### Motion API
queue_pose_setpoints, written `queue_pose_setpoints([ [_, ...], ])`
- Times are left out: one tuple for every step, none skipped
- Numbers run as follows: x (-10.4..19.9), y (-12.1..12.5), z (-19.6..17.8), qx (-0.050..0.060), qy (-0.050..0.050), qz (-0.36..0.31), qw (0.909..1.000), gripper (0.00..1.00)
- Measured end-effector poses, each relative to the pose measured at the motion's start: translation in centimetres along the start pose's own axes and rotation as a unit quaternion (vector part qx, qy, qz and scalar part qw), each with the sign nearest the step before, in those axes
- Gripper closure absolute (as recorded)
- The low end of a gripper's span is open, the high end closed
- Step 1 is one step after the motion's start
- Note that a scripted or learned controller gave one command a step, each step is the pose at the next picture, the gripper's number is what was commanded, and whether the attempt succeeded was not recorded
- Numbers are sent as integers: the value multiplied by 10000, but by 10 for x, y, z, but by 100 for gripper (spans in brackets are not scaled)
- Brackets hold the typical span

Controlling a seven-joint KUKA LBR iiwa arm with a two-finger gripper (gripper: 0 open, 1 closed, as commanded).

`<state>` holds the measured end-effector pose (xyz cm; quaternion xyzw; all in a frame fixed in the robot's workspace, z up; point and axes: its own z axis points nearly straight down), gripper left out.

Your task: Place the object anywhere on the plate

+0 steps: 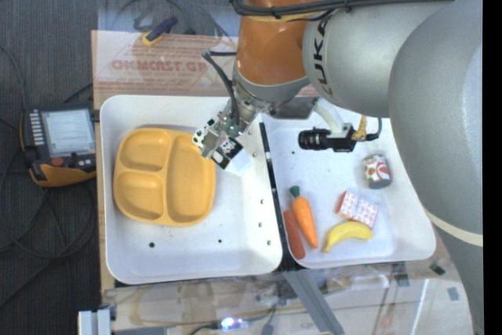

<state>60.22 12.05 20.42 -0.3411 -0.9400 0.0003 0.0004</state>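
Yellow three-section plate (165, 186) lies in left bin (125, 263); tool (217, 141) hangs at plate's upper right edge, grip state unclear.

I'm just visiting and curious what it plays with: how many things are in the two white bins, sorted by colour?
Yellow: 2, the plate and the banana
Orange: 1, the carrot
Red: 1, the long red piece beside the carrot
Red and white: 2, the patterned packet and the small can
Total: 6
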Motion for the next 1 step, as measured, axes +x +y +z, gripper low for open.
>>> queue_pose_setpoints([
  [0, 0, 0, -3, 5, 1, 10000, 0],
])
